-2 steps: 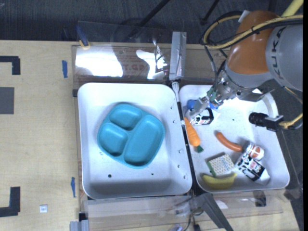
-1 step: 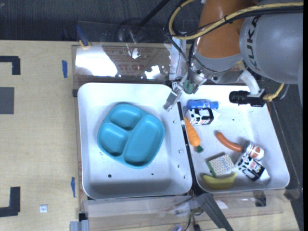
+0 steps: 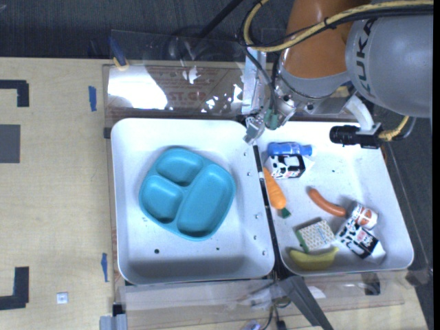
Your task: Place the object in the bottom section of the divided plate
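We find the jaws [image 3: 256, 128] high at the bins' dividing wall, their state we cannot tell, the divided plate [image 3: 186, 192] bare in the left bin, and crowded toys near the carrot [image 3: 275, 193] risking a mis-grasp.

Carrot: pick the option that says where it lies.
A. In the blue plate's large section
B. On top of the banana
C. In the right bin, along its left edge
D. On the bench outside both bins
C: the carrot lies in the right bin, against the edge next to the left bin, apart from the plate and the banana.
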{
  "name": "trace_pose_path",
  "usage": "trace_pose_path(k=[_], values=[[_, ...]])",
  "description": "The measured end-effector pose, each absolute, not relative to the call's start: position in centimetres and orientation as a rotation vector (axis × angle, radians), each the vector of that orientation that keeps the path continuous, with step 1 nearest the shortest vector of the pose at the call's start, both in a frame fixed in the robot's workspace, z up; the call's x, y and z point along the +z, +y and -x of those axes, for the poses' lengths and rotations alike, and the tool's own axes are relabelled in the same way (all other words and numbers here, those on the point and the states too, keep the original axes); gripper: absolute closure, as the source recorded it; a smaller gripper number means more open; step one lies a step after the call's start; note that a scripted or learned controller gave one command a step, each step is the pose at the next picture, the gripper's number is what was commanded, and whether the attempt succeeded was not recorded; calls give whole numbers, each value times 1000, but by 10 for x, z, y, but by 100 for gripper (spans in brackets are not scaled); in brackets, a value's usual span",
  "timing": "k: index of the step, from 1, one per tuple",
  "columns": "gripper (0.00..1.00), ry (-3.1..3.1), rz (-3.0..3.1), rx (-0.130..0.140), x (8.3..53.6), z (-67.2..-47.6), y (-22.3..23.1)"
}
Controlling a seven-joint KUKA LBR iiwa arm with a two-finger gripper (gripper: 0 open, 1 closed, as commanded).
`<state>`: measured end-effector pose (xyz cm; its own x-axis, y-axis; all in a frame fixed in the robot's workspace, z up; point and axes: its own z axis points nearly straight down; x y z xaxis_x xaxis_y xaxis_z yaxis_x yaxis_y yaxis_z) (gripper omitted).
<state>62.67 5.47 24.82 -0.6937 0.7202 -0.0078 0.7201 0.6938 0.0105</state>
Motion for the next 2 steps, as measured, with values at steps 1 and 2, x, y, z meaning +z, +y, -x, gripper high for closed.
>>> trace_pose_path(k=[1,2], values=[[0,2881,-1225,10,248,-627,55],[0,2979,-977,5,291,-648,120]])
